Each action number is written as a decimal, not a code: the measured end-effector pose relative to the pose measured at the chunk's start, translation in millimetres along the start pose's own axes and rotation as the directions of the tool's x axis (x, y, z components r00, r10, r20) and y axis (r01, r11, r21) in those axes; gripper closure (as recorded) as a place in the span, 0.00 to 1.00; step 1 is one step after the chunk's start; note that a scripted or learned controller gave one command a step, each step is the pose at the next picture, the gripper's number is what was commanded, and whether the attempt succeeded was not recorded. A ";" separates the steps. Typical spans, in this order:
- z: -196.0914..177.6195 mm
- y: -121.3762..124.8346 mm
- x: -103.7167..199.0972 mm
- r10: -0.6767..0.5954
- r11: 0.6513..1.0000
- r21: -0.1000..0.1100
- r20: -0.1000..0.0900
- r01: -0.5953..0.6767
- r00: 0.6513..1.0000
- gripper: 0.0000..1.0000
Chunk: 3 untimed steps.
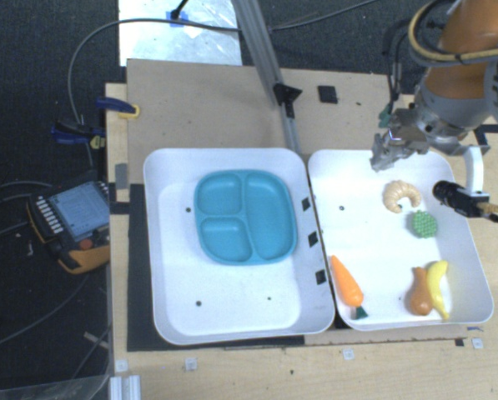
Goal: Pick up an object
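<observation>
Nearest the camera, in the right bin (474, 248): carrot (346, 282) by the near-left wall, long axis running from the green tip at the near rim up and away to the left; banana (437, 287) and a brown pear-like fruit (419, 292) touching each other at the near-right corner, both lying roughly near-to-far. Further back, green ball (424, 224), just beside and nearer than the croissant (401, 195), a pale curved piece with its long axis across the bin, left to right. Beyond that, pincer (385, 158) over the bin's far edge, pointing down; openness not to be told from this angle, nothing seen in its grip. Closest candidate by judgement: the croissant, lying just nearward and slightly right of the pincer, so likely a short shift toward the camera and a drop, closing across the short width of the curve. Ball next in line on the same heading; carrot and banana well apart, toward the near rim. Left bin (169, 223) holding a blue divided plate (245, 216), well apart from the pincer. No brand, label or legible writing anywhere on the desk (198, 98) or the objects; small dark tags on the bins' shared edge too small to read.
</observation>
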<state>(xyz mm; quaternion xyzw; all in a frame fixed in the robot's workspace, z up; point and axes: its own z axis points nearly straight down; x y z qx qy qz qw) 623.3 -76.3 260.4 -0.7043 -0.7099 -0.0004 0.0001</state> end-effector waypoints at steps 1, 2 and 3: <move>15.8 -19.9 53.8 -0.001 1.000 0.001 0.000 0.001 1.000 1.00; 15.9 -30.6 108.9 -0.002 1.000 0.001 -0.001 0.002 1.000 1.00; 31.8 -55.6 154.7 -0.002 1.000 0.003 -0.001 0.002 1.000 1.00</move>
